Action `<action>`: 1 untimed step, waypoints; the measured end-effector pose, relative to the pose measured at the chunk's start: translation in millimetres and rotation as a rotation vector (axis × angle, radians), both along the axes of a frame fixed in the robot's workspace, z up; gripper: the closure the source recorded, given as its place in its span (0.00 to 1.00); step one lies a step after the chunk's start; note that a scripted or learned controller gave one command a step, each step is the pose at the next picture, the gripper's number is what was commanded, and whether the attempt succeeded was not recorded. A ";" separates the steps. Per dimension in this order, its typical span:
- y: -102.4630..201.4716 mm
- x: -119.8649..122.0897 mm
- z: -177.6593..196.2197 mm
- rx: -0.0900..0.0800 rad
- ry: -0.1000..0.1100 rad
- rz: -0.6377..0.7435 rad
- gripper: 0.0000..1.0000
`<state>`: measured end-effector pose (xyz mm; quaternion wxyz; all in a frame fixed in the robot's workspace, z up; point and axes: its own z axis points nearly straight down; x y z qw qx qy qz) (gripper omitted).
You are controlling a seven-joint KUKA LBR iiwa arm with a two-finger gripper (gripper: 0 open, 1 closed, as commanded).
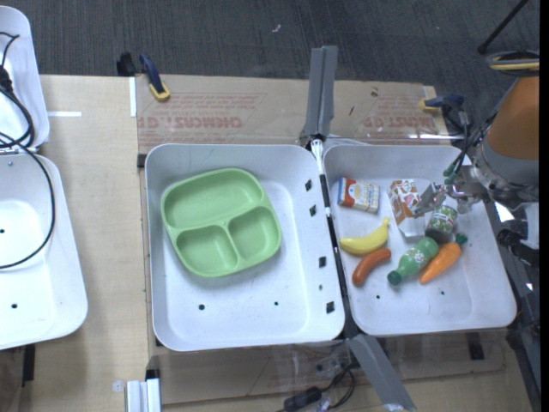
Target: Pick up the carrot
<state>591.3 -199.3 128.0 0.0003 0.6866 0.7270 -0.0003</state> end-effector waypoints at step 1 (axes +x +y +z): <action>-15.1 -84.5 -37.7 0.014 0.007 0.061 0.00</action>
